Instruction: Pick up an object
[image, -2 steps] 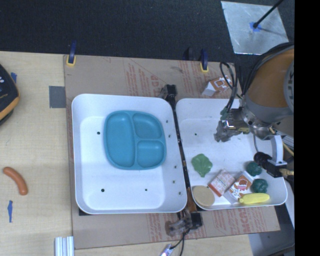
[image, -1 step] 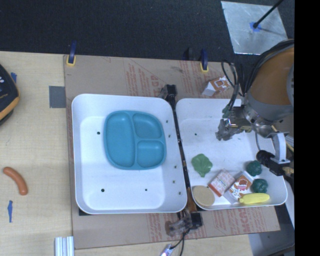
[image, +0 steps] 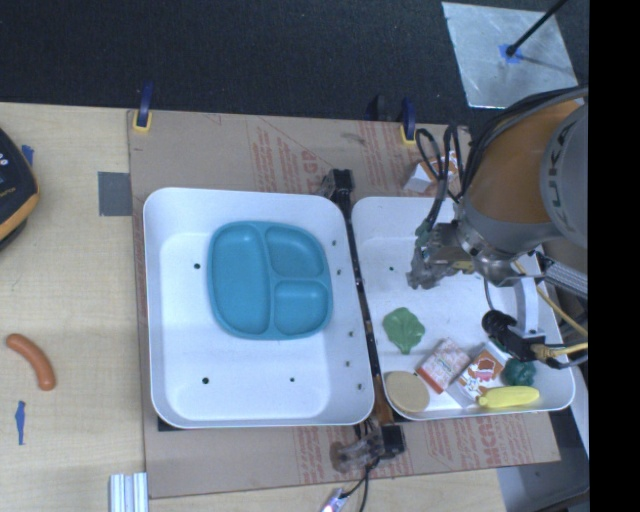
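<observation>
hovering low at center right of the frame, the gripper (image: 428, 268) hangs over the right bin (image: 380, 225), holding nothing i can see, so it's the approach step, and next it must drop toward the green piece (image: 404, 328) just below.

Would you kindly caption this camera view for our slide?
Gripper over the right bin beside a green toy; blue divided plate in the left bin.
</observation>
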